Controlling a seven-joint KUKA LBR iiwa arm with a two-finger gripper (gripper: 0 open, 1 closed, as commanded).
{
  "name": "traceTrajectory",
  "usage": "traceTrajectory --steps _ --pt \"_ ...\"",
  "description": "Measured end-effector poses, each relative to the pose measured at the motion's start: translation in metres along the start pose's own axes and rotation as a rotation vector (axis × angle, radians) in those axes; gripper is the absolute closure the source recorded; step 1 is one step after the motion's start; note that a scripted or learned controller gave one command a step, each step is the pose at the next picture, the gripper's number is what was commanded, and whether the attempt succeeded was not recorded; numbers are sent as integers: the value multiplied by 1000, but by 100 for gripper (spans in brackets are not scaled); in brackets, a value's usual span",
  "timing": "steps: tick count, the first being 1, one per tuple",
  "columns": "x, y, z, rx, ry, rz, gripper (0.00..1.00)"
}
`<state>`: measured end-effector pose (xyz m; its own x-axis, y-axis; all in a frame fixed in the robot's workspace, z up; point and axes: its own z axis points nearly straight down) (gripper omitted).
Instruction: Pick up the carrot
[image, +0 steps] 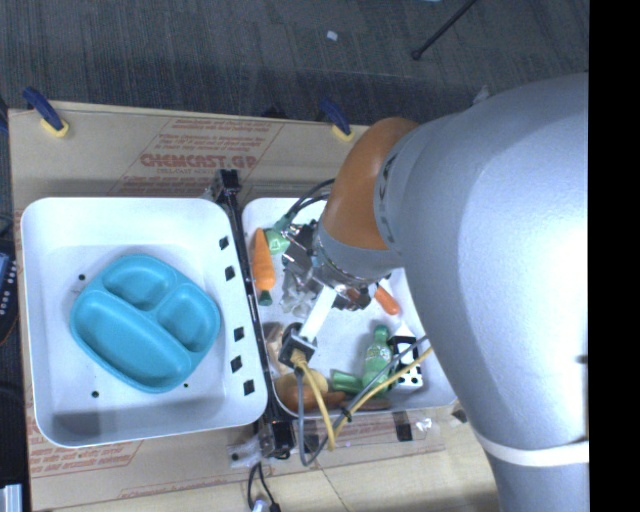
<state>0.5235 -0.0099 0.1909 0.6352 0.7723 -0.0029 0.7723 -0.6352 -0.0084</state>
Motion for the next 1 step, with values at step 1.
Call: traceTrajectory --steps 1 --pt "0 -46 -52 -3 1 -125 100"
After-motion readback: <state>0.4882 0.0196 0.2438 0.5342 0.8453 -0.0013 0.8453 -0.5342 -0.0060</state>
